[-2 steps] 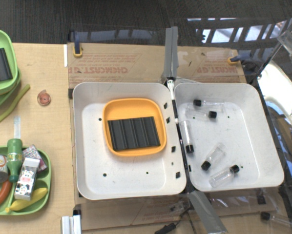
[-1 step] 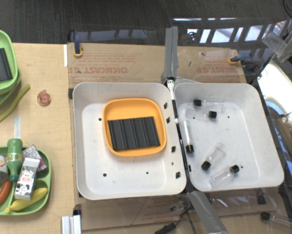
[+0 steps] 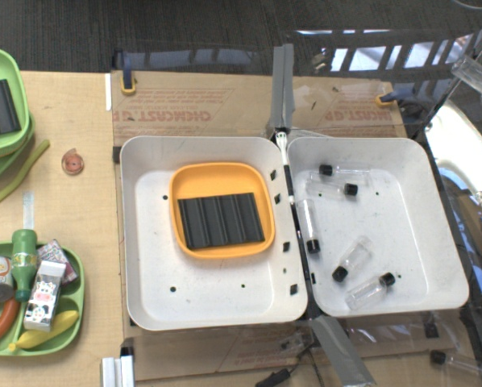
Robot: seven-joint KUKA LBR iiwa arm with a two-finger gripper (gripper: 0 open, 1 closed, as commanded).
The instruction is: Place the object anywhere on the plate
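Five clear vials (image 3: 353, 258) with black caps lie scattered in right bin (image 3: 446, 240); orange plate (image 3: 221, 182) carries dark ribbed insert (image 3: 222, 221) in left bin (image 3: 148, 289).

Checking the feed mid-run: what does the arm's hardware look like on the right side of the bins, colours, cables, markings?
Hard to tell. Beside the right shallow white bin I see a glossy white curved surface with blue streaks and a clear plastic piece. I cannot tell whether any of it belongs to the arm. No markings are readable.
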